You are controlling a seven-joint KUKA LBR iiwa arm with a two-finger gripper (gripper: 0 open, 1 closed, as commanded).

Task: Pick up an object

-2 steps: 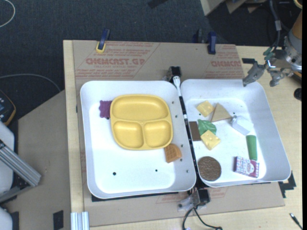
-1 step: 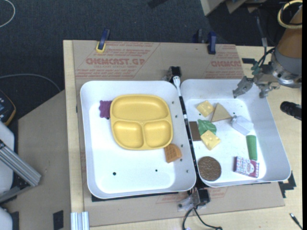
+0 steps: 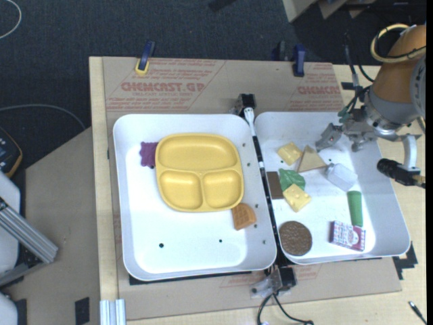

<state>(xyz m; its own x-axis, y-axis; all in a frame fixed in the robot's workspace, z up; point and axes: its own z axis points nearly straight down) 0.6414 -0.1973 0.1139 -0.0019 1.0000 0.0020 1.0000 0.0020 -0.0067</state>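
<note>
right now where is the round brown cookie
In the camera view the round brown cookie lies at the near left corner of the right bin, below the yellow cheese cube and left of the red packet.

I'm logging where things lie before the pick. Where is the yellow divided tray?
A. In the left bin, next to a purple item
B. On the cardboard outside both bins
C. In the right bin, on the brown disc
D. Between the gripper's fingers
A: the yellow tray lies flat in the left bin, its left edge beside the purple item, away from the gripper over the right bin.
</note>
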